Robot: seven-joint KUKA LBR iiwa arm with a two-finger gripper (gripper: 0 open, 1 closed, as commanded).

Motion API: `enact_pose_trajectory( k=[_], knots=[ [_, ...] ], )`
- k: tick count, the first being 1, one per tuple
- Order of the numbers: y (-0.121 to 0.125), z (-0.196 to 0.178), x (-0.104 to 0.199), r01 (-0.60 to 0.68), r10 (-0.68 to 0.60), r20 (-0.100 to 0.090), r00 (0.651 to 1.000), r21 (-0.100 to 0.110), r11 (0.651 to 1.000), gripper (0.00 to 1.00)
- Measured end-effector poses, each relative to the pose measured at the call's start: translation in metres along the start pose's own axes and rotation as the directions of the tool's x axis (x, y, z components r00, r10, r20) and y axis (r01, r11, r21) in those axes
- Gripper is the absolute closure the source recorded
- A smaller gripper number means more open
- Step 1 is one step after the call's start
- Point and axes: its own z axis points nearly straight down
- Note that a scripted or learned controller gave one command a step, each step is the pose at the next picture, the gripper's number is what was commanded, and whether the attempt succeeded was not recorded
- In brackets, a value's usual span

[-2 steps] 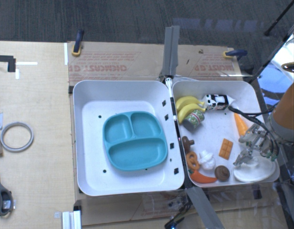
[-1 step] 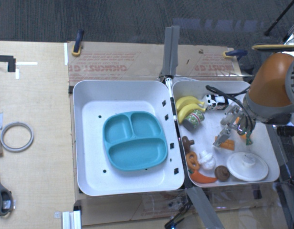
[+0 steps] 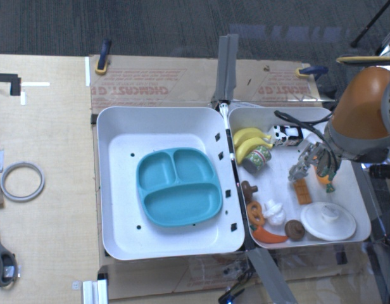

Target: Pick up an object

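- My jaws hang over the right bin [image 3: 361, 201], near its middle and toward the far right side, with my grey wrist and orange band above them.
- I cannot tell whether my jaws are spread or pressed together; the slanted view blurs them.
- A small orange-and-green piece [image 3: 326, 175] sits just beside my jaws; I cannot tell if it touches them.
- A flat orange block [image 3: 302, 192] lies on the bin floor just below my jaws, apart from them.
- Along the right bin's left wall lie two yellow bananas [image 3: 250, 142], with a round greenish can [image 3: 257, 158] touching them.
- A black-and-white toy [image 3: 286, 134] rests near the far wall.
- At the near end sit a white lid [image 3: 330, 221], a brown ball [image 3: 295, 230], a red-orange vegetable [image 3: 269, 235] and a small white lump [image 3: 274, 211].
- The left bin [image 3: 104, 170] holds a blue divided plate [image 3: 179, 187].
- On the counter [image 3: 49, 132] to the left lies a grey tape ring [image 3: 21, 181].
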Motion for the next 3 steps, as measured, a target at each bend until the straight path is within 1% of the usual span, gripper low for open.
enact_pose_trajectory(
  k=[1,2,3],
  knots=[
    [0.08,-0.106,-0.001,-0.083,0.083,-0.003,0.997,0.0,0.997,1.0],
    [0.042,0.01,0.018,0.05,-0.05,-0.004,0.999,0.0,0.999,1.0],
    [0.045,0.001,-0.062,0.451,-0.451,0.001,0.893,-0.002,0.893,1.0]
  ],
)
